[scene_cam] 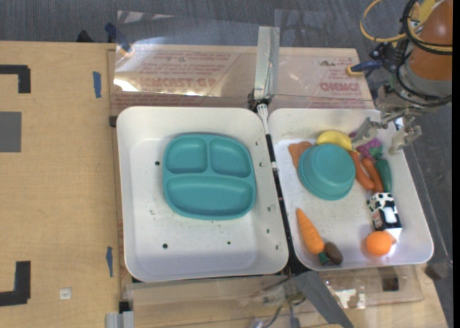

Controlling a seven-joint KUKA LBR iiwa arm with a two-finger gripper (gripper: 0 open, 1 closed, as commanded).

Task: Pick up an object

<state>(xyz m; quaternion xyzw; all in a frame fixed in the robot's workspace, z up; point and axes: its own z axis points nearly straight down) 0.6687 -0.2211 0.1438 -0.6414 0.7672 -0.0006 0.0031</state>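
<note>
I see the hand (387, 129) hovering at the right bin's (420, 247) top-right corner, fingers spread w/ nothing between them; toy carrot (310, 232) lies near the front, teal bowl (328, 170) mid-bin

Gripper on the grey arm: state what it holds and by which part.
Nothing is visibly held. The gripper hangs above the far right corner of the right white bin, near the yellow toy, with nothing visible between its fingers.
</note>
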